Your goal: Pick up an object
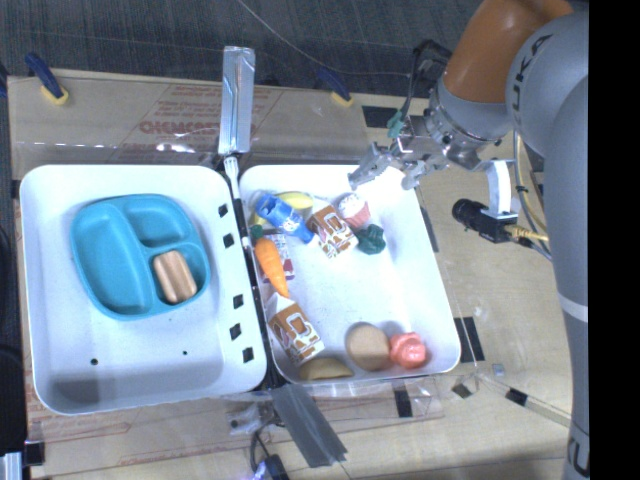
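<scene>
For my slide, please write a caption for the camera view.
Gripper poised over the toy-filled right bin; left bin holds a blue tray.

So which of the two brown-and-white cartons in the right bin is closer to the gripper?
The upper carton, lying beside the dark green piece just below the gripper. The other carton lies near the bin's bottom edge, below the carrot.

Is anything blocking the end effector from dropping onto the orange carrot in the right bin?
Nothing lies over the carrot, but a blue item crowds its top end. The end effector hangs over the bin's far edge.
</scene>
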Tool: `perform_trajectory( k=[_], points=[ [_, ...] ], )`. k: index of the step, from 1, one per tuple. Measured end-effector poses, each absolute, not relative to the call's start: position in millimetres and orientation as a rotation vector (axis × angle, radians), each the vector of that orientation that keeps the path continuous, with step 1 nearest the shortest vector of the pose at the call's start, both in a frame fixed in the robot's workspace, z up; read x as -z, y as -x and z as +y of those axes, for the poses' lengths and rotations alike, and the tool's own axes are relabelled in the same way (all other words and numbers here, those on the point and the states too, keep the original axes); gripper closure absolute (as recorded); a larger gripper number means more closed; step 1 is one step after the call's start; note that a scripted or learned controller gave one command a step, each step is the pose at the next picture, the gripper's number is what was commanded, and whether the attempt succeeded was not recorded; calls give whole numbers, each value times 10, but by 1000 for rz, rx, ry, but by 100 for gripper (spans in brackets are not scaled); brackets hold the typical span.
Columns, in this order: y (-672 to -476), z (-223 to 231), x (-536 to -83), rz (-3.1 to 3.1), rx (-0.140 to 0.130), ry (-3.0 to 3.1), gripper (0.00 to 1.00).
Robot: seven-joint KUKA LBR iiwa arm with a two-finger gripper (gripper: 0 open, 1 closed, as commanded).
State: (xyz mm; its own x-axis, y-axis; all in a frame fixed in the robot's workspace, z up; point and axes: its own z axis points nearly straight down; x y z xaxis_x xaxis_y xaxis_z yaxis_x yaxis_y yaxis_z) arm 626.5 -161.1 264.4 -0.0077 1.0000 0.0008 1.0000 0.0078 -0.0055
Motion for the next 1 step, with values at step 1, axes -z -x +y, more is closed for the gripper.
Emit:
perform_trajectory(
  k=[1],
  points=[
    [-5689, -1217, -1590, -2278, -12, 2149, 0]
  ],
)
